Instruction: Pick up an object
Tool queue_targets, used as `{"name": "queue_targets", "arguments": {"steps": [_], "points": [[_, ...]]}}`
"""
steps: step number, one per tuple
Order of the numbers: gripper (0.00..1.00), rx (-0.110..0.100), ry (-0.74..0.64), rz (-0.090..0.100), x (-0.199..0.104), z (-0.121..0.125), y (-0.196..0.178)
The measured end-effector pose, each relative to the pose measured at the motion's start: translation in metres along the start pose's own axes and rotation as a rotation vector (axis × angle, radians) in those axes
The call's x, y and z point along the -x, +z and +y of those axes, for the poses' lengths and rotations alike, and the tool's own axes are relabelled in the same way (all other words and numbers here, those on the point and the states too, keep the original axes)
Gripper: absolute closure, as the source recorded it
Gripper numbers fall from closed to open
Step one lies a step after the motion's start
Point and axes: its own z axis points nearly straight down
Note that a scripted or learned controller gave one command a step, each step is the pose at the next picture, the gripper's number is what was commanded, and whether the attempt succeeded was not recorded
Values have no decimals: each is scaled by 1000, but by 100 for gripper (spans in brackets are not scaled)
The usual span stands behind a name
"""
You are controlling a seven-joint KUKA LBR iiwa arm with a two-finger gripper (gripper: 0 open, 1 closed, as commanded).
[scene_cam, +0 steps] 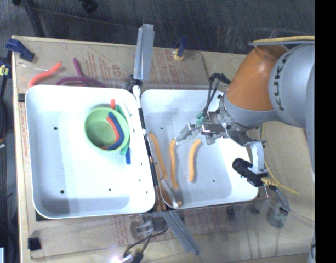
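The bench [91,226] is lying under everything, brown and printed with red marks. The arm [277,86] is reaching in from the right, its orange band bulging above the right bin's far corner. The left bin [58,185] is sitting beside the right bin [222,193], their inner walls touching.

In the left bin a green bowl [104,129] is resting toward the far right part, with small red, blue and green pieces leaning in and around it.

The gripper [196,135] is hanging over the middle of the right bin, its fingers spread apart with nothing between them; one metal finger [184,132] is pointing left, toward the sticks.

Three orange sticks are lying on the right bin's floor: the right stick [193,159] is sitting just below the gripper, the middle stick [172,156] is lying close beside it, and the left stick [157,153] is running along the bin's left wall. A spoon [169,192] is lying near the front-left corner.
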Motion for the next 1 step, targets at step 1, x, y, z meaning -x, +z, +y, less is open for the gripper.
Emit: {"name": "queue_targets", "arguments": {"steps": [1], "points": [[0,3,-119,-2,-8,18,124]]}}
